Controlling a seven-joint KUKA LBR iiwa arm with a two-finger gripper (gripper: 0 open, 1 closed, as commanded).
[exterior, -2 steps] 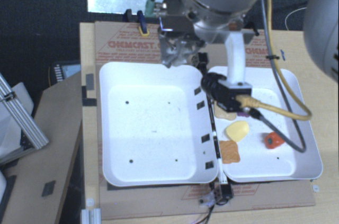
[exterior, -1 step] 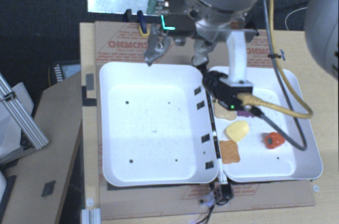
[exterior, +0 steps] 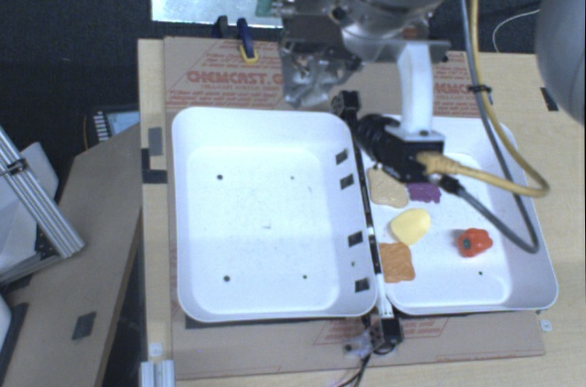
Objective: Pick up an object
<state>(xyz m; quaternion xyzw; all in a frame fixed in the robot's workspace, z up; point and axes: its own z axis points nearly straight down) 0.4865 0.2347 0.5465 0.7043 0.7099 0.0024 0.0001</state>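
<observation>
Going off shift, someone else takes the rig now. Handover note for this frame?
Pincer: hangs by the far rim of the left bin, near the seam; no item visibly held.
Right bin: beige piece, purple piece, yellow piece, orange square, red piece, all loose.
Done: no pick yet.
Left: go down on one item, grasp, lift.

I count five small pieces. A rounded yellow lump [exterior: 410, 225] lies flat. From it, a pale beige piece [exterior: 386, 189] lies just above in the view, a purple bit [exterior: 424, 191] up-right, an orange square [exterior: 396, 262] just below, and a red pepper [exterior: 473, 241] rightward, apart.
</observation>
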